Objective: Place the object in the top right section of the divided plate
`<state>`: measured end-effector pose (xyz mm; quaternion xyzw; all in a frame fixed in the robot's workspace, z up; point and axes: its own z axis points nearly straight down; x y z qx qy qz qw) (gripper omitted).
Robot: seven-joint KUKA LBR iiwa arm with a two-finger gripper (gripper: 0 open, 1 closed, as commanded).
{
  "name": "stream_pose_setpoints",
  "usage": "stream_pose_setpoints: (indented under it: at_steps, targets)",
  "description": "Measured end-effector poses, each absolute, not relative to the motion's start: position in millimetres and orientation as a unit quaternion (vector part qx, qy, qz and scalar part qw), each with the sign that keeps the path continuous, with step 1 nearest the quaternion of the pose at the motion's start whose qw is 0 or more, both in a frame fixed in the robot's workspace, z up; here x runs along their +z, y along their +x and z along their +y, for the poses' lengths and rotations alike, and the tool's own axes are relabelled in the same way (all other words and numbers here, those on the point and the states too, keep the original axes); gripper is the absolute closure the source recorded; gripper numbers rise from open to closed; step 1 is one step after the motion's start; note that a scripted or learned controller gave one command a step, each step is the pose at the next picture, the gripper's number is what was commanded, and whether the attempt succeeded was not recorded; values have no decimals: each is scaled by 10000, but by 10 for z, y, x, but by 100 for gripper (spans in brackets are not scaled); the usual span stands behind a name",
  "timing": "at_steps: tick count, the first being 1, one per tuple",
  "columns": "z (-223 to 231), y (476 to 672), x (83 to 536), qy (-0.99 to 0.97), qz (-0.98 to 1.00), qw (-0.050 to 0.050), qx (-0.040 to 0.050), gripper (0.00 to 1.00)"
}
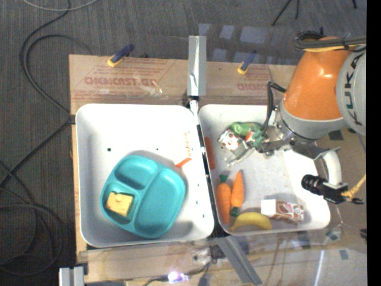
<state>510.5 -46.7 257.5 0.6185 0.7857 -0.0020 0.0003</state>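
I see my end effector (238,154), grip unreadable, low in the right white bin (309,177); the teal divided plastic plate (156,196) awaits its object.

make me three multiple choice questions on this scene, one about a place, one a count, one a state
1. Which bin holds the teal divided plate?
A. the left bin
B. the right bin
C. neither, it lies on the floor

2. How many carrots lie side by side in the right bin?
A. none
B. two
C. five

3. What is in the plate's lower left section?
A. a banana
B. nothing
C. a yellow block

Answers:
1. A: the plate sits on the floor of the left bin, toward its near edge.
2. B: two carrots lie together just above the banana.
3. C: the yellow block rests in that section, while the other sections are bare.
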Motion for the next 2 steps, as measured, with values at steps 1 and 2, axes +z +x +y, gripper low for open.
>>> stream_pose_setpoints:
  at_steps: [1,2]
  targets:
    - [-1792,4857,1769,6247,7809,-12,-20,0]
    - [-2195,4846,2554,5917,8062,0,-15,0]
